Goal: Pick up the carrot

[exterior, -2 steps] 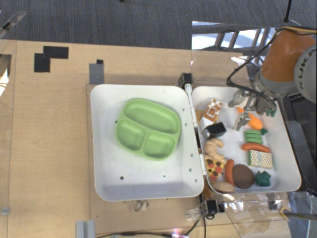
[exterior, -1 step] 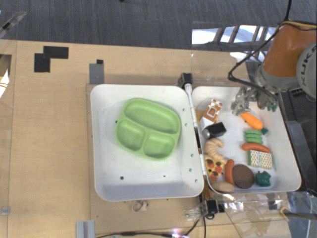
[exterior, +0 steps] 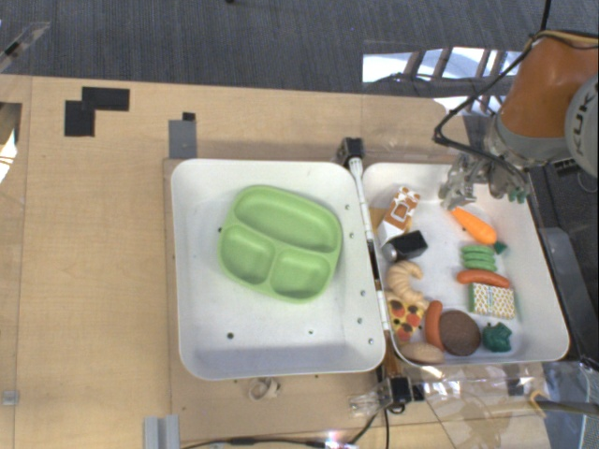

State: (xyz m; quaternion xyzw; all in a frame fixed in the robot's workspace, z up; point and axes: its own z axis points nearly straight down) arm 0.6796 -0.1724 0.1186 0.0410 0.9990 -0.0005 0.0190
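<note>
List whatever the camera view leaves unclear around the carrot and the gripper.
- Metal two-finger gripper, camera view: small and blurred, so the finger gap is unreadable.
- Orange carrot with green top: its contact with the bin floor is too small to judge.
- Grey arm with orange band: cut off by the right edge.

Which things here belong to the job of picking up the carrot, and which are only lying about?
For the job: carrot, claw.

Lying about: green divided plate, croissant, pizza slice, sausage, broccoli, black block.

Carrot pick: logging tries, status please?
Gripper above right bin, holding nothing. Carrot lying just below-right of it. Green beans beside carrot.
</note>
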